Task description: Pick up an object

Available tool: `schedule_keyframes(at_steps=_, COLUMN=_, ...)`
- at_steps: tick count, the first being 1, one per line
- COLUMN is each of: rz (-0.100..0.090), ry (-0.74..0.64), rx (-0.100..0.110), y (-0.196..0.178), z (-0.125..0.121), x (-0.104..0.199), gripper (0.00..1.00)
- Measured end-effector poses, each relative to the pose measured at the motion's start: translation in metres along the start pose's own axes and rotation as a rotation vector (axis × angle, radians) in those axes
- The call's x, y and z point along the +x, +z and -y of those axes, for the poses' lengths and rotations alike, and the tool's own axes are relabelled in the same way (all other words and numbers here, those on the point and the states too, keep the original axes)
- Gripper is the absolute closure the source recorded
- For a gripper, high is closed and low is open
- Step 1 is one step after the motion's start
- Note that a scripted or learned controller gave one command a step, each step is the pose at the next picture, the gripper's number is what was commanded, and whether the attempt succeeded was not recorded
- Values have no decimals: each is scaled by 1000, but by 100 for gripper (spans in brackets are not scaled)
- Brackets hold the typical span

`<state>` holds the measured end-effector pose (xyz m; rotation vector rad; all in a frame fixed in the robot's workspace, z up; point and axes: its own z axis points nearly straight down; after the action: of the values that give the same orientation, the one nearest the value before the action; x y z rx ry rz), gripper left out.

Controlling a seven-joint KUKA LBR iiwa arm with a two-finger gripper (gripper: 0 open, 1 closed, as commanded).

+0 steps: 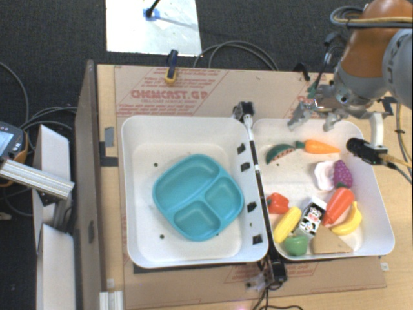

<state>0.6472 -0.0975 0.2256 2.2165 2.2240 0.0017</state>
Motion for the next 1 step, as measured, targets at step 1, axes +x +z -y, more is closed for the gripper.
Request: schedule_keyframes(at_steps=1, rz=-3, ry=1, rx=10, y=148, z=33, x=16, gripper=0)
